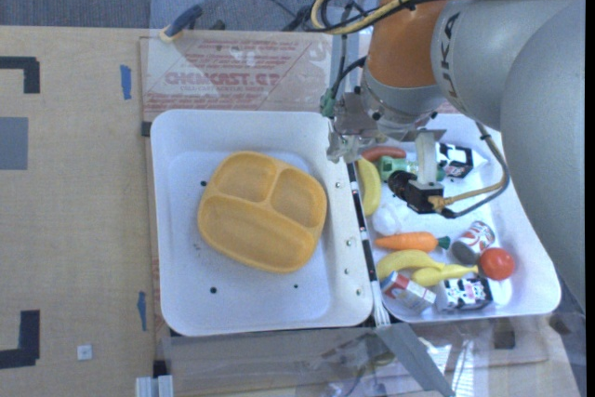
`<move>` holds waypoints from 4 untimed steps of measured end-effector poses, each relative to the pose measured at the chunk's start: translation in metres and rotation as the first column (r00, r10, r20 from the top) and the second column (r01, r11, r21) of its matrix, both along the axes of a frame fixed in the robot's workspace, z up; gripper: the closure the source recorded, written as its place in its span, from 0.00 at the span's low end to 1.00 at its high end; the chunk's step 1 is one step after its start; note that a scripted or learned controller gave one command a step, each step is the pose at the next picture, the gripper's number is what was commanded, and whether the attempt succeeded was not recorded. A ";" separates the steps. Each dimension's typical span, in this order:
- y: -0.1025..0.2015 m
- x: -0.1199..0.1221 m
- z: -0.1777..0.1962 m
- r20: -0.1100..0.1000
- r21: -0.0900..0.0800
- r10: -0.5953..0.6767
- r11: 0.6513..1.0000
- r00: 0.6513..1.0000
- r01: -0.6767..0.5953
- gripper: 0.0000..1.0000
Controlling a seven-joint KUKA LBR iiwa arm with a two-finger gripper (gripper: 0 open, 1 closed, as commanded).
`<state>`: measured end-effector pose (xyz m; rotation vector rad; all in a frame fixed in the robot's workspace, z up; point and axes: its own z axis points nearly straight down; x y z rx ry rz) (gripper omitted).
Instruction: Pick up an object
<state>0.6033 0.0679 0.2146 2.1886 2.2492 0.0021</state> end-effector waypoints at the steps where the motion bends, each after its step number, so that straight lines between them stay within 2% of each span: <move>1: 0.000 0.000 0.000 0.000 0.000 0.000 1.000 1.000 0.000 0.00; 2: 0.006 -0.015 -0.069 0.010 -0.006 -0.139 0.990 0.990 0.139 0.00; 3: 0.004 -0.014 -0.090 0.035 -0.015 -0.137 0.990 0.990 0.137 0.00; 4: 0.004 -0.020 -0.096 0.070 -0.012 -0.190 0.981 0.979 0.191 0.00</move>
